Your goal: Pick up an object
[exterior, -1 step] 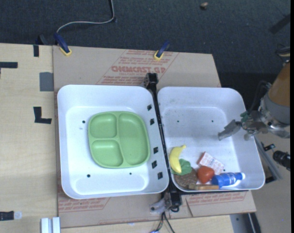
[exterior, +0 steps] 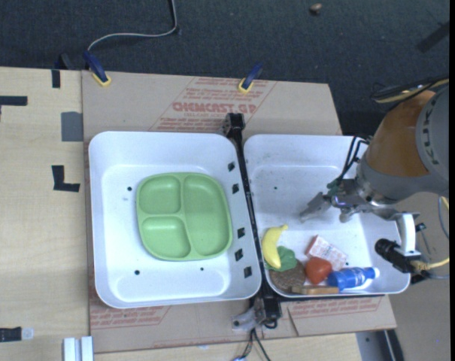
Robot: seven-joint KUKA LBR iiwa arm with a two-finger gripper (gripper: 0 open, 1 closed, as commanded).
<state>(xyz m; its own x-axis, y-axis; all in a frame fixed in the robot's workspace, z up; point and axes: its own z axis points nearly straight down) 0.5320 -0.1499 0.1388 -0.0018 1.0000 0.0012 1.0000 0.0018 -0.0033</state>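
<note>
Gripper (exterior: 334, 203), fingers spread and empty, hovers pre-grasp; next move: descend toward the banana (exterior: 273, 246) at seven o'clock.

Arm (exterior: 407, 145): cut off by the right edge, its upper links out of frame. Hand (exterior: 329, 205): small and blurred; finger spacing indeterminate. Brown object (exterior: 289, 278) at the right bin's near wall: partly covered by the green item (exterior: 286, 258) and red item (exterior: 318, 270); identity unclear. Worktop (exterior: 31, 201): truncated at the left and bottom edges.
</note>
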